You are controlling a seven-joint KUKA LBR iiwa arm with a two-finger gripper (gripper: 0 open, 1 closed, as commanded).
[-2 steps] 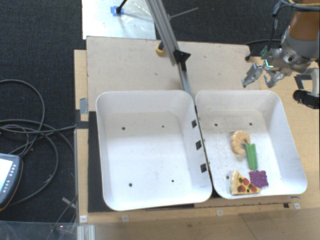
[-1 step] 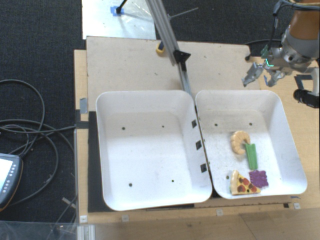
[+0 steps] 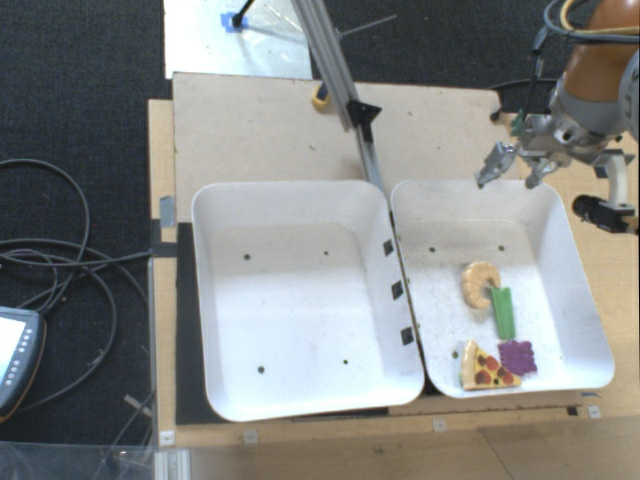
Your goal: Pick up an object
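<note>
In the right bin lie a tan croissant-shaped toy, a green stick leaning against it, a pizza slice and a purple piece near the front wall. My gripper hangs over the bin's far rim, up and to the right of the toys. Its two fingers stand apart, open, with nothing between them.
The left bin sits beside the right one, sharing a middle wall with black clips. A slanted metal pole crosses the board behind the bins. Cables and a pendant lie on the floor at the left.
</note>
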